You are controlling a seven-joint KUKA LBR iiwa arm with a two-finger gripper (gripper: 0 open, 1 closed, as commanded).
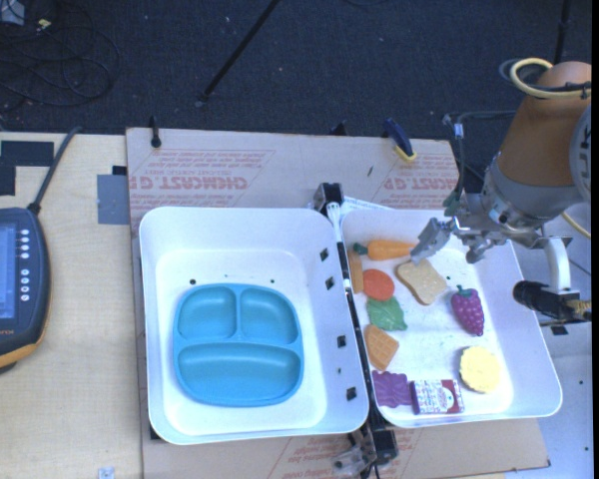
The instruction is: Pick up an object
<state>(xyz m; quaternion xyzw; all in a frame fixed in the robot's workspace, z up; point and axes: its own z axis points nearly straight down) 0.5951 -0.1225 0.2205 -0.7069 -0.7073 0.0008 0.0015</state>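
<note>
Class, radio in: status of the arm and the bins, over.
Pincer open above right bin, holding nothing. Bread slice just below it. Carrot and grapes crowd close.

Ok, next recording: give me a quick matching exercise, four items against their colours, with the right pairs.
Items:
1. divided plate
2. grapes
3. carrot
4. round slice near the right bin's lower corner

Colours:
A. yellow
B. orange
C. blue
D. purple

Pairs: 1-C, 2-D, 3-B, 4-A
</note>
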